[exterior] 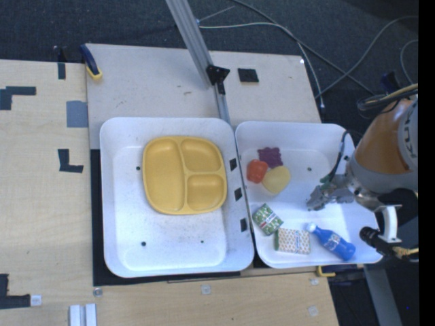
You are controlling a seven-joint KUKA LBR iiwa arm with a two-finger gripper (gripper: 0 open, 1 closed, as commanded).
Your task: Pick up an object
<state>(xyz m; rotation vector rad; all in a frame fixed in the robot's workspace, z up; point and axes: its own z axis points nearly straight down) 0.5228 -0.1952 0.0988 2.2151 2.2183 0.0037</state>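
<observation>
Gripper (pixel 319 199) hung low at right of right bin (pixel 299 131), jaw state indeterminate, nothing visibly held; candidates lay lower right: blue bottle (pixel 333 242) nearest, carton (pixel 293 240), green packet (pixel 267 219); risk judged: descent onto bare floor, missing all; label print unreadable

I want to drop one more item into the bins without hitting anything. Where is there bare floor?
Left bin: bare strip below the yellow tray. Right bin: bare patch between the purple grapes and the tool. Crowded near the front edge: green packet, small carton, blue bottle.
</observation>
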